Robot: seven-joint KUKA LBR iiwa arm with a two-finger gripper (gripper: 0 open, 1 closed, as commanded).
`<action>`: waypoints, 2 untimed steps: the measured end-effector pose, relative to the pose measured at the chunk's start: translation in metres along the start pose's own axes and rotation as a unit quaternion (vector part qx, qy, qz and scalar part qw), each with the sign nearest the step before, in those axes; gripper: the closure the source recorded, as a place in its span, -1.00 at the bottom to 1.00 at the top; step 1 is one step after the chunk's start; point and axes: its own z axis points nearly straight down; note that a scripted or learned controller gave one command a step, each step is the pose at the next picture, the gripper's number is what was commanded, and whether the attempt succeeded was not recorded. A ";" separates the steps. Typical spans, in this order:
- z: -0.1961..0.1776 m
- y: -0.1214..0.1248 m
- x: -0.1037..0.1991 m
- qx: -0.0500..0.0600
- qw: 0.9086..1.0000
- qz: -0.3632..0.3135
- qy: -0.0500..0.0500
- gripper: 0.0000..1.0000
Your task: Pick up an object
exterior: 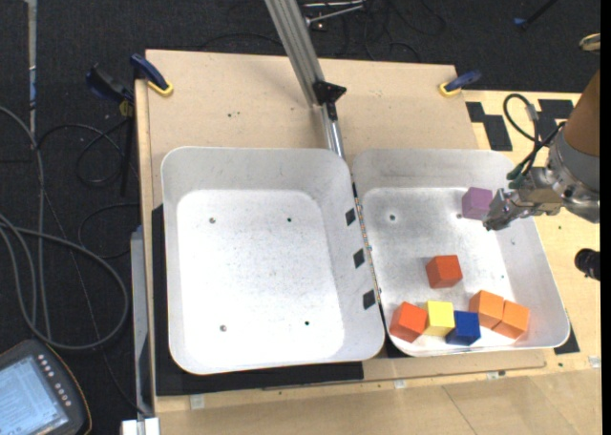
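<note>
A robot arm reaches over 2 white bins on a wooden tabletop.

The pincer [496,217] sits in the right bin [401,199], just beside a purple block [476,201]; I cannot tell how its fingers stand. An orange-red cube [443,271] lies mid-bin, with 5 more blocks [460,319] along the near edge. Black cables [67,185] trail over dark carpet [76,4], and blue clamps [150,72] grip the tabletop [248,104].

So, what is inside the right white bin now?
The right white bin holds a purple block, a red-orange cube, three orange cubes, one yellow, one blue. Anything beneath the arm is covered.
</note>
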 end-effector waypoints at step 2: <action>-0.033 0.007 0.043 0.003 1.000 -0.002 0.002 1.00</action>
